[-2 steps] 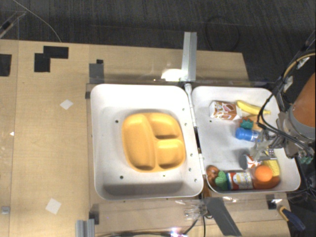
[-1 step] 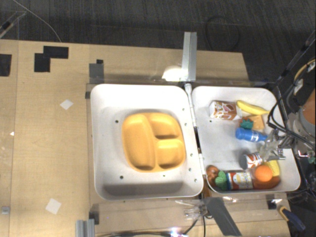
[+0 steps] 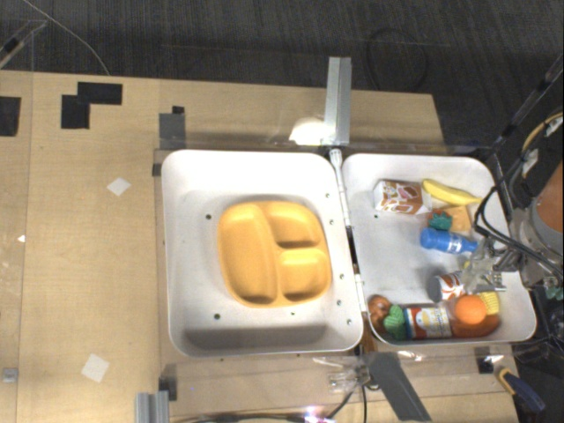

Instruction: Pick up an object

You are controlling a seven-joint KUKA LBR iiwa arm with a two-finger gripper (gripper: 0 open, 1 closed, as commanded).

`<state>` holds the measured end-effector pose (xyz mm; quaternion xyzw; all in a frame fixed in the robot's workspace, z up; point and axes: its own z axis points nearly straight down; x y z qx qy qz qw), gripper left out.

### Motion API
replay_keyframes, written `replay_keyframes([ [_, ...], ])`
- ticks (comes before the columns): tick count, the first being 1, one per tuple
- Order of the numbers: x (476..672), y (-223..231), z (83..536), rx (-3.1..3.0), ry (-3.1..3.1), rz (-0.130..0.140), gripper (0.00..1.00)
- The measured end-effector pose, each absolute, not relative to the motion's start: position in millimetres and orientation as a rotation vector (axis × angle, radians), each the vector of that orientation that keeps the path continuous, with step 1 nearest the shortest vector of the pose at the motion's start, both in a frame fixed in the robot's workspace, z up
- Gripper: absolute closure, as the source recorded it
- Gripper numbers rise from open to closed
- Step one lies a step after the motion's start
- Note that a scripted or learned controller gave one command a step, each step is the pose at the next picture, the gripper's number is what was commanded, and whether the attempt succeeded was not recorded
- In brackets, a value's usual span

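Claw: was lowered by the right bin's right edge; finger state could not be told.
Yellow tray: was centred in the left bin.

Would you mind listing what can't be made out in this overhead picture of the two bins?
- Gripper: its tip is small and tangled with cables; open or shut is unreadable.
- Arm: cut off by the right edge.
- Small can: partly hidden behind the gripper.
- Labels on the blue bottle and snack pouch: too small to read.
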<state>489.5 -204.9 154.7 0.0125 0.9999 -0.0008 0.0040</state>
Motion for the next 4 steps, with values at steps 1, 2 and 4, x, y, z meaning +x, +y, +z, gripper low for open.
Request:
replay_keyframes([
  [1,520.3,-206,121,-0.310,3.091,-0.020,1.00],
  [2,512.6,-206,162,-0.395,3.104,-0.008,1.00],
  [4,496.5,-205,167,-0.496,3.094,-0.005,1.00],
])
